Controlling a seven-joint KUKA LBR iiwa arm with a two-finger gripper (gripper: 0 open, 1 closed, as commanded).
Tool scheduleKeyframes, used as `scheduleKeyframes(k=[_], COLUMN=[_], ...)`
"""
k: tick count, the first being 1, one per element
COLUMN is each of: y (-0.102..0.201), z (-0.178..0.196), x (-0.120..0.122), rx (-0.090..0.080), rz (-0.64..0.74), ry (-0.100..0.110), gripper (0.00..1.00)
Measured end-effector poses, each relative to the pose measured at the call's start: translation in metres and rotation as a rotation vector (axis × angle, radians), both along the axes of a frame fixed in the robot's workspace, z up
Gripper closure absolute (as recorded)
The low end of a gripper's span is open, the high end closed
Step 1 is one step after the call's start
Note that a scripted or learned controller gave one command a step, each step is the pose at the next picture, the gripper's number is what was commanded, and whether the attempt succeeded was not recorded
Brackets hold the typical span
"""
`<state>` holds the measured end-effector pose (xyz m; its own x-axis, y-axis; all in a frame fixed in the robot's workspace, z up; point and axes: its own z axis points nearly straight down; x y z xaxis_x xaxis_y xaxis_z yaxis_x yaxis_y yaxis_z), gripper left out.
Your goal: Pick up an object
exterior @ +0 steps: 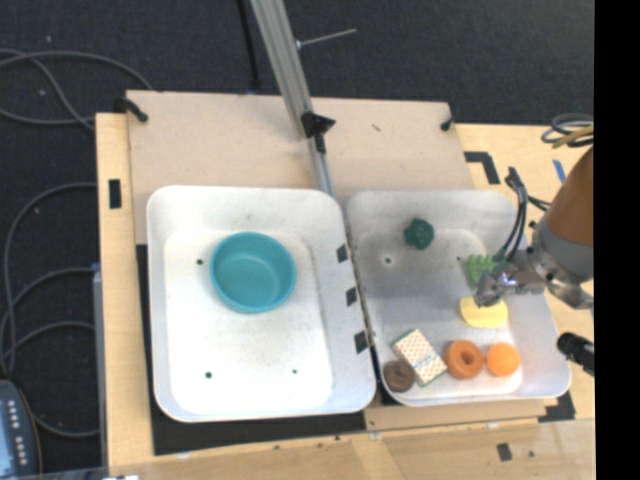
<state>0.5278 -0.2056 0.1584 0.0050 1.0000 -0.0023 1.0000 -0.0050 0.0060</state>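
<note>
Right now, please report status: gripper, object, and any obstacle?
Gripper low in right bin, over yellow piece; grip unconfirmed. Green piece right beside it. Orange ring and orange ball nearby.

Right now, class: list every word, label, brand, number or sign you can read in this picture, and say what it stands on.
None can be read.
The small box in the right bin has a speckled pattern on its face, too small and blurred to tell as text.
The teal bowl in the left bin bears no marking.
</note>
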Motion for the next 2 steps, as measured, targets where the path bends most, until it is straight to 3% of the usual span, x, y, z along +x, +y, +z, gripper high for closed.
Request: scheduleKeyframes(k=[2], y=[0.002], z=[0.109], x=[0.008], rx=[-0.001], rz=[0.009], ry=[-0.003], gripper=[1.0])
